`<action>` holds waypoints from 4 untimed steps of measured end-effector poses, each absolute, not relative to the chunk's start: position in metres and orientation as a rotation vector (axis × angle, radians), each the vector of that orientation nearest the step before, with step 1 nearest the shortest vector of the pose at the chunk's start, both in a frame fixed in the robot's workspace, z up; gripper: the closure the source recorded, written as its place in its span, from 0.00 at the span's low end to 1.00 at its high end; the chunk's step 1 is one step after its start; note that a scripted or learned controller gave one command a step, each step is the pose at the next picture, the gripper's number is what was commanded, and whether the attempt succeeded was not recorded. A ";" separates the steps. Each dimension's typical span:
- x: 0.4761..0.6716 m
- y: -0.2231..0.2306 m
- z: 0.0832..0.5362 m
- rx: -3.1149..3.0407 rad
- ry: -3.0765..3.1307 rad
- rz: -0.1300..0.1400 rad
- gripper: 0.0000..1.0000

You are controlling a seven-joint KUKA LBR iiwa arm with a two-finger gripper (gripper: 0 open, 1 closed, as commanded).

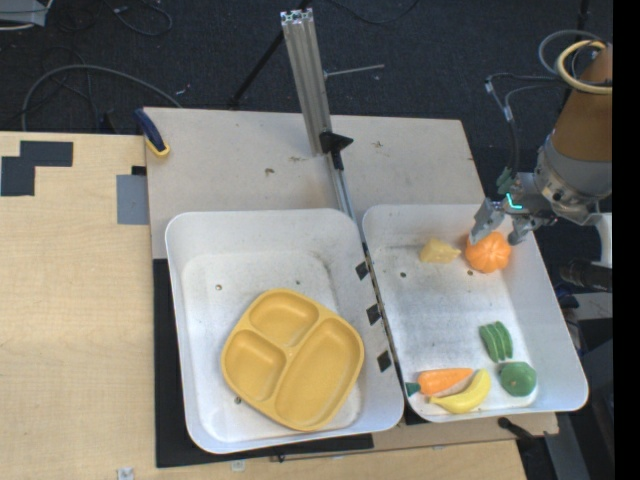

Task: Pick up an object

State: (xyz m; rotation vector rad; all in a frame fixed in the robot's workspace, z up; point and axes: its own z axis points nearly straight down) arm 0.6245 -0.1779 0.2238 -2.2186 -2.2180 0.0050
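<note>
fixed overhead camera, slanted down, both bins (200,258)

Dark carpet floor (420,28) with cables, pale wooden tabletop (70,298), metal post (308,78)

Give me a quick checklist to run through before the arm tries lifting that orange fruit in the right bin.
1. Gripper above the orange fruit: ok, fingers straddle its top.
2. Firm grip on it: cannot tell.
3. Pale yellow piece apart from the fruit: ok, small gap.
4. Fruit away from the right bin wall: ok.
5. Carrot, banana and green pieces out of the way: ok, at the near end.
</note>
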 end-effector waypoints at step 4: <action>0.616 -0.192 0.101 -2.221 -2.220 0.001 0.00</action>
